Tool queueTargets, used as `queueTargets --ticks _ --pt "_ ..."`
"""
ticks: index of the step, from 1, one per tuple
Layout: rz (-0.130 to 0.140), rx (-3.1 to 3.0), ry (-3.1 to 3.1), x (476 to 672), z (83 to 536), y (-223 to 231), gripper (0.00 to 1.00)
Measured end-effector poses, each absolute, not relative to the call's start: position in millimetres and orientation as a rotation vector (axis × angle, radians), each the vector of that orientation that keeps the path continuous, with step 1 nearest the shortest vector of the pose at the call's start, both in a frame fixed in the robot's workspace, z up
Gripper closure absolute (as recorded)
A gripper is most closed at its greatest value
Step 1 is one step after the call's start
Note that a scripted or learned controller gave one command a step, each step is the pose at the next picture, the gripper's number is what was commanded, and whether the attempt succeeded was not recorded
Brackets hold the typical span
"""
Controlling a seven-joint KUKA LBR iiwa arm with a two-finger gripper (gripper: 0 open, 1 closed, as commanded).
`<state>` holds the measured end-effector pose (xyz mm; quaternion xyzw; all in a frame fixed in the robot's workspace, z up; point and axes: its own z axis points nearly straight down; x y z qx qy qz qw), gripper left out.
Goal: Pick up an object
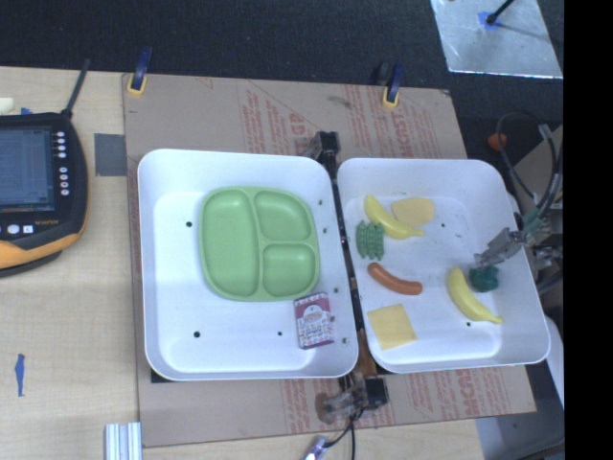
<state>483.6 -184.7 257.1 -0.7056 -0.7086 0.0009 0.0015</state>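
White right bin point(498, 348) with two bananas point(388, 218) point(470, 295), sausage point(395, 278), cheese slices, green veg, gripper point(490, 257) low at its right side over a dark green piece point(485, 278), grip impossible to tell, green divided plate point(259, 242) in left bin

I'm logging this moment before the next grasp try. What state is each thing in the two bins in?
Green divided plate: flat in left bin.
Small red packet: lying below the plate.
Two toy bananas: lying loose in right bin.
Toy sausage: lying loose.
Yellow cheese slice: flat.
Gripper: low over a small teal object.
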Motion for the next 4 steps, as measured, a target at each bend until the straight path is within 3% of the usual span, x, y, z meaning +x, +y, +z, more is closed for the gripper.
queueTargets --ticks 1,2,3,4 --pt "0.006 -2.211 -2.226 524.8 176 -181 0.00" --pt "0.006 -2.214 -2.224 503.9 144 -212 0.00" --pt "0.006 -2.211 -2.226 518.5 91 -178 0.00" --pt "0.009 -2.208 -2.228 518.4 101 -180 1.00"
